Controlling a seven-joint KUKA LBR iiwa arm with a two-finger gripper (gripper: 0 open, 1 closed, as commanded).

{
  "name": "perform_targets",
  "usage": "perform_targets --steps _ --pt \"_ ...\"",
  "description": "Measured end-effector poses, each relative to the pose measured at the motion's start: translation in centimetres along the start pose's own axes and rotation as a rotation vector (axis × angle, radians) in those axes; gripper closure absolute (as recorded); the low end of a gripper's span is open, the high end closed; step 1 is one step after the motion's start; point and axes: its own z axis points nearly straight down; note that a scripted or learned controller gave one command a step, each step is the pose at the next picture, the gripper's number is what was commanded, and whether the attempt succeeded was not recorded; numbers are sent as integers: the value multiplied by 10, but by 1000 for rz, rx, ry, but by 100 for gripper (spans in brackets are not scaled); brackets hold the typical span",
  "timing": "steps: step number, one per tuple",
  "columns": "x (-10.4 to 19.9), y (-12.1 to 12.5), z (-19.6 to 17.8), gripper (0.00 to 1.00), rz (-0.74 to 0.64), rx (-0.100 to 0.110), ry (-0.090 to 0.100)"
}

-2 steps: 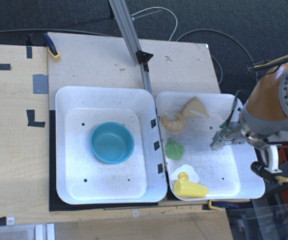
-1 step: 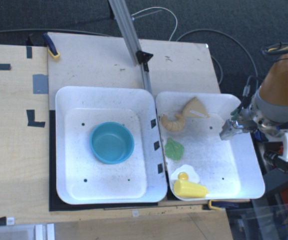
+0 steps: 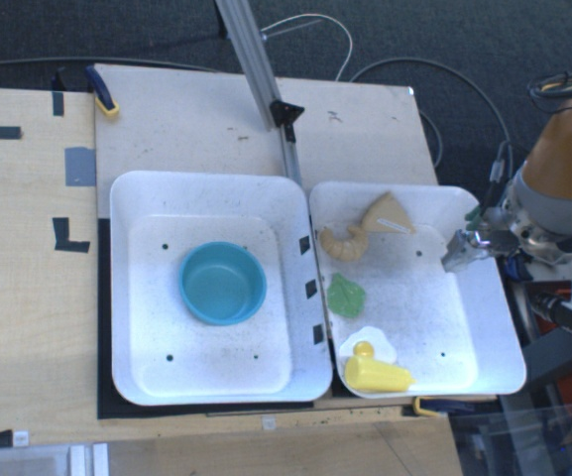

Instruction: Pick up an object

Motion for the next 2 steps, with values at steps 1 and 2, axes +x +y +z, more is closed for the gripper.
perform_targets --steps 1,2 --pt "56 -4 9 100 -4 5 3" --pt "115 -15 13 100 -5 6 3"
